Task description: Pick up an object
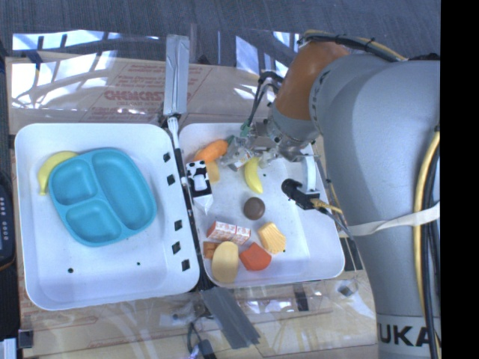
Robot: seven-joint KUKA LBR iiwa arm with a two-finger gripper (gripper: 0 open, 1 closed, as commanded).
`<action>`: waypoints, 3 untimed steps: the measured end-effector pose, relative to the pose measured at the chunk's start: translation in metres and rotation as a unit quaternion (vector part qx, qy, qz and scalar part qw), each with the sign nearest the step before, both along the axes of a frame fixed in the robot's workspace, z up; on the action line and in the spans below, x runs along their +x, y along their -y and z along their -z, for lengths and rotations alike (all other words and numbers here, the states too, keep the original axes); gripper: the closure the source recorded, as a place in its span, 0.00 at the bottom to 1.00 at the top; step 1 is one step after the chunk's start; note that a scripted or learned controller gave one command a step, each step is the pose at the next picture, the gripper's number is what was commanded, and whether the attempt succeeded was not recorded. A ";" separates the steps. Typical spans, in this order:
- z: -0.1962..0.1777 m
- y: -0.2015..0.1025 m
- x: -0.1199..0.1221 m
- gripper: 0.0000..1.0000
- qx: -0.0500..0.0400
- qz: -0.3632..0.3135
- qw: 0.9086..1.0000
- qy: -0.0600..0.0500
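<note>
In the right bin [314,256], near its far edge, the gripper [247,146] is hanging low over a yellow banana [253,176] and beside an orange carrot [212,150]; whether it is pinching anything cannot be told. A brown ball [254,208] is lying mid-bin. Along the near edge are sitting a snack box [228,232], a cheese wedge [272,238] and a red piece [255,257]. The left bin [45,275] is carrying a blue divided plate [103,194].

Arm [374,170]: bulky matte grey casing, orange band [310,73] above wrist. Black cables along top and right side. White "UKA" lettering [404,336] near base.
</note>
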State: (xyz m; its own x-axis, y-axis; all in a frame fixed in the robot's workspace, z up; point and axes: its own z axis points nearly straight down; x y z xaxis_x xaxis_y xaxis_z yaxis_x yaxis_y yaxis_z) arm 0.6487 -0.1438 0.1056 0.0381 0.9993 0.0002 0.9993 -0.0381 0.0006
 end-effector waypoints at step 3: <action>-0.026 0.014 0.009 0.00 -0.001 -0.088 0.996 0.000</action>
State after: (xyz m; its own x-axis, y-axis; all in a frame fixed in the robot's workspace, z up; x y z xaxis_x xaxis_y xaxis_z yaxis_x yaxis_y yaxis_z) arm 0.6573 -0.1574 0.1319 -0.1377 0.9905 -0.0013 0.9905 0.1377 0.0000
